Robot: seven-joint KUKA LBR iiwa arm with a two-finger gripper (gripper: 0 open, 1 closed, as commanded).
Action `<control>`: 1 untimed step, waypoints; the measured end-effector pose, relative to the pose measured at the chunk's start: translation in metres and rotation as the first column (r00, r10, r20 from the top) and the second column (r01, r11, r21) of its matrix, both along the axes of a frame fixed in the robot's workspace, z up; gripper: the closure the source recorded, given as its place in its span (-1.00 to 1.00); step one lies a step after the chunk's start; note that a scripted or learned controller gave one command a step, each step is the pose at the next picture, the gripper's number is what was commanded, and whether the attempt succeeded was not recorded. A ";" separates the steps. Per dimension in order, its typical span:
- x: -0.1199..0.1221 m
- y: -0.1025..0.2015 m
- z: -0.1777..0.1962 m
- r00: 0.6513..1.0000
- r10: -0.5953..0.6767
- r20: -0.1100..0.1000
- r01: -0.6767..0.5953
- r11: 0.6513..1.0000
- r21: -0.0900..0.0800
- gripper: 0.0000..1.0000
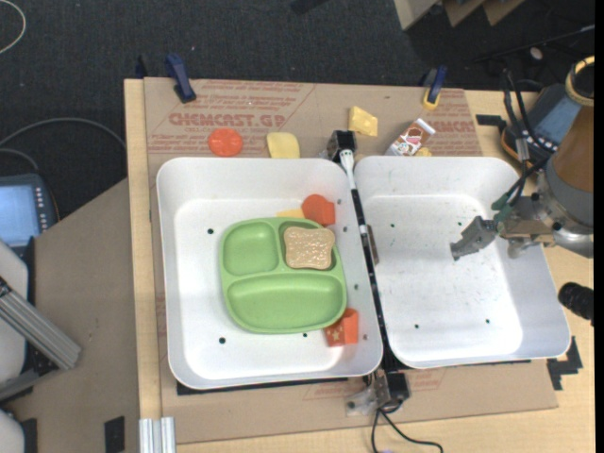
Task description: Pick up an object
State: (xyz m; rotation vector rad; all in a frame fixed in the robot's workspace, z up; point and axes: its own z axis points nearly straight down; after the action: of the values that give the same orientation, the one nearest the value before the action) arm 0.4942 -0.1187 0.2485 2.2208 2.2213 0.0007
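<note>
Robot lab, clamped bench board [311, 102], cables [396, 432]

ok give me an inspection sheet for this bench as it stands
surface: cardboard-covered bench bearing a left bin and a right bin, side by side.
job's things: green divided plate in the left bin, toast slice in its upper right compartment; orange pieces at the plate's top edge and bottom right corner.
clutter: behind the bins, orange round piece, two yellow pieces, small packet.
grippers: gripper over the right bin, nothing seen in it.
cables: wires at the front edge.
surroundings: dark floor.
</note>
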 end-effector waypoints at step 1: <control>0.077 0.008 -0.153 1.000 0.003 -0.007 -0.003 1.000 0.002 -1.00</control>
State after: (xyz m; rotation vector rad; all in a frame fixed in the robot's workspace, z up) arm 0.5710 -0.1108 0.0952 2.2214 2.2295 -0.0046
